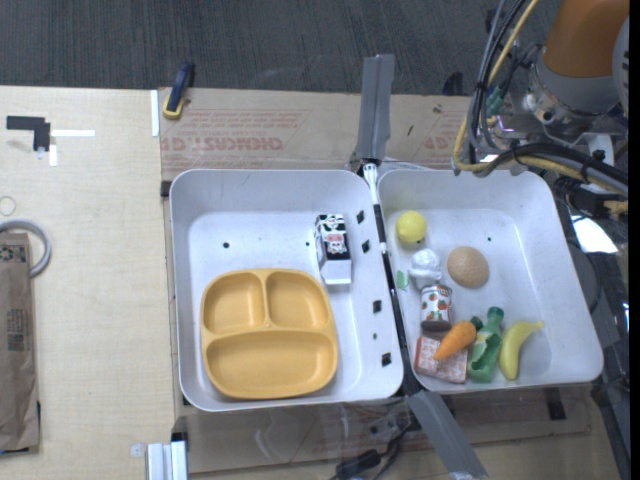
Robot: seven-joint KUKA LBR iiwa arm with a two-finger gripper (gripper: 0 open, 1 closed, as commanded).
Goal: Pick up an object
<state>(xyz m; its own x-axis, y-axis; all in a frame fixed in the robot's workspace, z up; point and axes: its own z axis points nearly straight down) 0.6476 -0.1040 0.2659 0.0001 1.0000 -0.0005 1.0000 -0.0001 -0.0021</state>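
Arm [580, 38] position was at the upper right of the view, above the far right corner of the right bin [540, 193], with the orange band and cable bundle showing; the state of the jaws could not be told from this view. Candidate objects all lay below and to the left of the wrist. In the right bin, a lemon [411, 228] sat near the divider, an egg [467, 266] lay just right of a small white figure [426, 264], and a tight cluster filled the near end: a can [435, 306], a carrot [456, 338] lying across a red packet [438, 361], a green item [485, 351], and a banana [518, 346] with its long axis running from near left to far right. The egg and lemon stood apart from neighbours and were nearest the arm, so either was judged the easiest target. The left bin [190, 268] held a yellow tray [268, 333] and a milk carton [333, 248] with its long axis running front to back, farther from the arm. The coming move likely called for travel down and left.
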